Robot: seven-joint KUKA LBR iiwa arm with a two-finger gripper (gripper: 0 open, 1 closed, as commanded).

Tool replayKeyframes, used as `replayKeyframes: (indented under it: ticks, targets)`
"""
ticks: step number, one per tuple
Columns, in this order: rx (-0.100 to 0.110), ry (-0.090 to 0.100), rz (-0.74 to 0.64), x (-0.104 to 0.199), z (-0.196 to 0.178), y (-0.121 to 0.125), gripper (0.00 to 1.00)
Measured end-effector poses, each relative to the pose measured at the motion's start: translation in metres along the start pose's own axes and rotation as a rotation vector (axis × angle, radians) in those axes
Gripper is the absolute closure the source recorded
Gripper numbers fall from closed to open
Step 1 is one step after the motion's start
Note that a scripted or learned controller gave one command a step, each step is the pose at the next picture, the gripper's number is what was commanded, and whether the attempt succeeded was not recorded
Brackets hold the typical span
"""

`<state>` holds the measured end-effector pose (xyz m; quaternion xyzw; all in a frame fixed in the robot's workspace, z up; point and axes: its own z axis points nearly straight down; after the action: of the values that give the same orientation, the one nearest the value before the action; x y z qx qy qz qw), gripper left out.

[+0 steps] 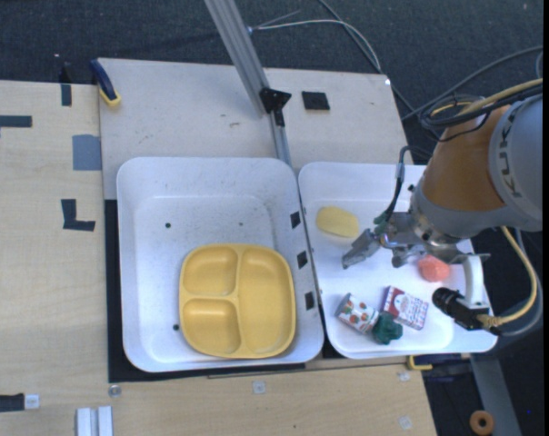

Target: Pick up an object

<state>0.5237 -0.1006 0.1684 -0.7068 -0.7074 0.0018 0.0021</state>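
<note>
In the camera view the right bin [347,182] holds a pale yellow oval object [337,222] near its left side. Toward the front lie a small red-and-white carton [355,312], a second red-and-white packet [406,308] and a dark green piece [387,331]. A pink-red object [434,268] sits at the right, partly under the wrist. My gripper [380,248] hangs over the middle of this bin, open, with one finger [358,252] pointing left and nothing between the two. It is just right of and below the yellow object.
The left bin [143,193] holds a yellow divided plate [237,300]. A slanted metal post [243,44] rises behind the bins. The grey arm with its orange band [465,171] covers the right bin's far right part. Cables run across the dark floor behind.
</note>
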Motion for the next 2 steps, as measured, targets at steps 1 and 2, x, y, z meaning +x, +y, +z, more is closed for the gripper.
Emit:
replayKeyframes:
  ticks: [1,2]
  targets:
    - [0.001,0.0,0.0,0.001,0.045,-0.006,0.0]
    - [0.0,0.001,-0.002,0.001,0.033,-0.006,1.0]
